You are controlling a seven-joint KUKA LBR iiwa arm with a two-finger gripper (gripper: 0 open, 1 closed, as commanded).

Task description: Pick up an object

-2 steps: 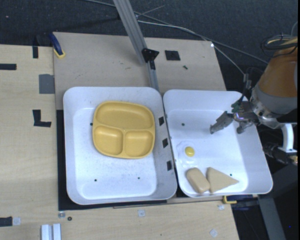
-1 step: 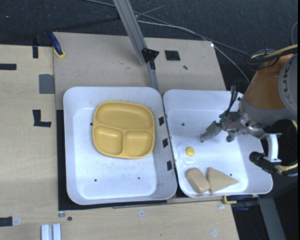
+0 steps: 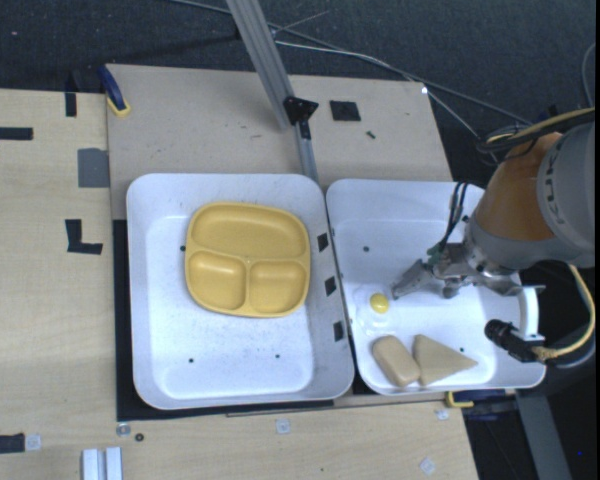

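The tool (image 3: 405, 284) hangs low in the right bin (image 3: 400, 203), near its middle, reaching in from the right edge. Whether it is spread or pressed together I cannot tell, and nothing shows between its tips.

Three things lie in that bin for the taking. A small yellow ball (image 3: 379, 303) sits just beside the tool, a little toward the near edge. A tan roll (image 3: 395, 360) and a tan wedge (image 3: 442, 357) lie side by side, touching or nearly so, along the near edge. In the left bin (image 3: 145, 268) a yellow tray (image 3: 248, 258) rests toward the far edge.

The ball looks the handiest target, being closest. To take it well, I judge the tool should centre itself squarely over the ball before going down, so the ball does not roll off sideways at the first touch. It should close gently and lift straight up. The roll and wedge lie so close to each other and to the bin wall that a grasp there risks catching both or hitting the rim
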